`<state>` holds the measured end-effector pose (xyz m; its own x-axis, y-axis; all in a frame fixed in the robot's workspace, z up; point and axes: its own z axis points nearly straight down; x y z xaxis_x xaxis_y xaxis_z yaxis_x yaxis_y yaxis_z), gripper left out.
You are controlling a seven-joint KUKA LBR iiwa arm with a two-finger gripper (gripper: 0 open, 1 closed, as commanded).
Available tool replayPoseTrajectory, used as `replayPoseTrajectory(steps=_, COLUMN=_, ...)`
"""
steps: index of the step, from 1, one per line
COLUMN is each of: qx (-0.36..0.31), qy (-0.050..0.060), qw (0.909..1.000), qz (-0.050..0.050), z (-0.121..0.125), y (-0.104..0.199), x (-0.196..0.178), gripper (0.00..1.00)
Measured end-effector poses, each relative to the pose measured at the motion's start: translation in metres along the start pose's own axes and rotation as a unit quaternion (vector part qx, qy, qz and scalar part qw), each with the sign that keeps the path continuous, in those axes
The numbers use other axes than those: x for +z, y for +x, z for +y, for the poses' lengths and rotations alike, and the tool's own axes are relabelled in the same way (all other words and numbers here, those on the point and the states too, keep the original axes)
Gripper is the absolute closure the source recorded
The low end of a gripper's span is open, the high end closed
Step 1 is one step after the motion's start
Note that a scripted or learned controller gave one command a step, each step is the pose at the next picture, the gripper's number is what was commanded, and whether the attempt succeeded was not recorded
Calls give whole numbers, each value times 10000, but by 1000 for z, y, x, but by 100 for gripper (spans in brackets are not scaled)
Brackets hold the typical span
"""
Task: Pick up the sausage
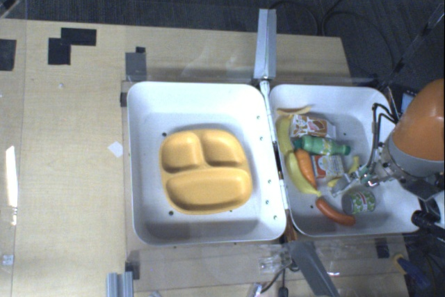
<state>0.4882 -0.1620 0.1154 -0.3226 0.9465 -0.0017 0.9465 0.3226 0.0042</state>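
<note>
Pale wood bench [62, 170] under a fixed overhead camera, two shallow white bins side by side on it: I reach in from the right edge of the scene, my orange-banded wrist hanging over the right bin [368, 95]. My gripper [361, 179] hovers low above the clutter, and whether it is open or closed I cannot tell from this angle.

Just below the gripper sits a small round green-lidded cup [360, 202], and just left of that cup, touching or nearly so, lies the sausage [335, 212], red-orange, flat on the bin floor near the front wall. Nothing is gripped that I can see; the sausage is untouched.

Beyond the cup, toward the bin's left wall, a carrot [304, 167] rests against a banana [290, 162], with a green bottle [322, 146] and snack packets [310, 126] piled behind, all heaped loose. Well left of the cup, the other bin [139, 149] holds a yellow divided tray [206, 169].

Judged from here, I must shift forward and left to straddle the sausage.
</note>
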Motion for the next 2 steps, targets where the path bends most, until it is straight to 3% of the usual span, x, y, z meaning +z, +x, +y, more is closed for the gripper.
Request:
replayPoseTrajectory(steps=1, qx=332, qy=-8, qw=9994, qz=-1, z=13, y=35, x=22, gripper=0)
replayPoseTrajectory(steps=2, qx=-1692, qy=-66, qw=9855, qz=-70, z=23, y=52, x=24, gripper=0)
